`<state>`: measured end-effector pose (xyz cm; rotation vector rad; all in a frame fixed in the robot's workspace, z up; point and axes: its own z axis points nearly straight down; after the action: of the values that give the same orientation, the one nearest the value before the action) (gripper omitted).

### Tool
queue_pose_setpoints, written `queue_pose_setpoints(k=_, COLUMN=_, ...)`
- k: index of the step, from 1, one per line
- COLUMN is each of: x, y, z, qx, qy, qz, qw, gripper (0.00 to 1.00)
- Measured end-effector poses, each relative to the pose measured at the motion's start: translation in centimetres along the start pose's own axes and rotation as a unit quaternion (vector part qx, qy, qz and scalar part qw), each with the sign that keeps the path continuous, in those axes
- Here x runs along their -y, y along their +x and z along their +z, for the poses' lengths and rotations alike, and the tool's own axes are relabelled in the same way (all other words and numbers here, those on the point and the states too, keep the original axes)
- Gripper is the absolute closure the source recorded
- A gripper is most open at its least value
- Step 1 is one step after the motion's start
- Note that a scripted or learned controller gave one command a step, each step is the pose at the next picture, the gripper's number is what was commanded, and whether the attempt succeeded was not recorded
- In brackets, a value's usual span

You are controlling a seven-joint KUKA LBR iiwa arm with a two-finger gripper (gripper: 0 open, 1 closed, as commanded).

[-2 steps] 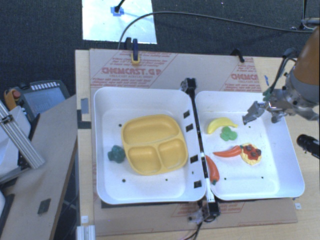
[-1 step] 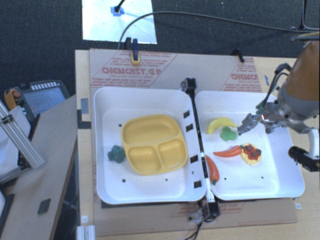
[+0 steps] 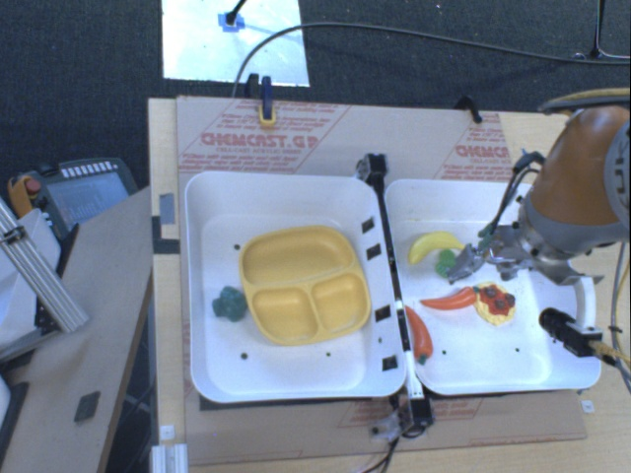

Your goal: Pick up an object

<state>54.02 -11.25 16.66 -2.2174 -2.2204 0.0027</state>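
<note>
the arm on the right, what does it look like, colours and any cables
The arm is bulky and rounded: a broad orange band sits above a grey wrist section. Thin dark cables run down beside it to the end effector, a small grey metal assembly. A black cylindrical part juts out below the wrist.

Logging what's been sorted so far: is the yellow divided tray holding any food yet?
Empty. The yellow tray shows three bare compartments; the broccoli lies beside it in the left bin.

Arm (image 3: pixel 592 175) cut off at right edge; green item (image 3: pixel 449 261) partly hidden behind gripper (image 3: pixel 467 265).
</note>
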Motion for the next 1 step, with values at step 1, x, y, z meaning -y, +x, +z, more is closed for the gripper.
queue_pose_setpoints(k=1, x=0.08, y=-1.01, z=5.4, qx=0.0, qy=0.0, qz=0.0, qw=1.0, gripper=0.0)
